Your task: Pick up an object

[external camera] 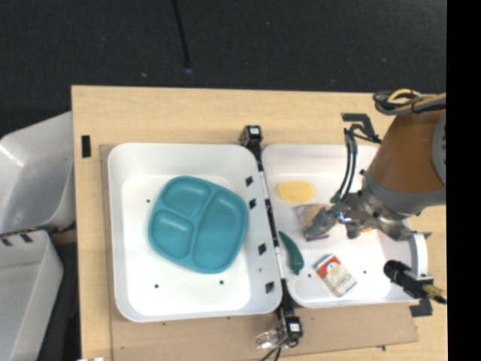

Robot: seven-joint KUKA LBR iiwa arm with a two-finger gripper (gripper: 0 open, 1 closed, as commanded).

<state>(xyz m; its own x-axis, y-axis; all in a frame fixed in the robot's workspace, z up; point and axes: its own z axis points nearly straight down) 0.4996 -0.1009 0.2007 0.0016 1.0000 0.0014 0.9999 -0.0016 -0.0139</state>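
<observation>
Fingers (325, 222) look spread over the dark crinkly packet (310, 218), nothing clearly gripped yet, so I'd call it mid-grab, needing a close then lift, with the yellow lump (296, 192) just beyond it and the small box (334, 274) nearer.

grey arm (398, 198), orange band (409, 153), black cables (348, 164)

Teal divided plate (198, 223) in white left bin (120, 201). Right bin (316, 155), white too: pale yellow item (296, 192), dk teal piece (291, 253), red/white/yellow box (334, 274). Bench (188, 115) light wood.
</observation>
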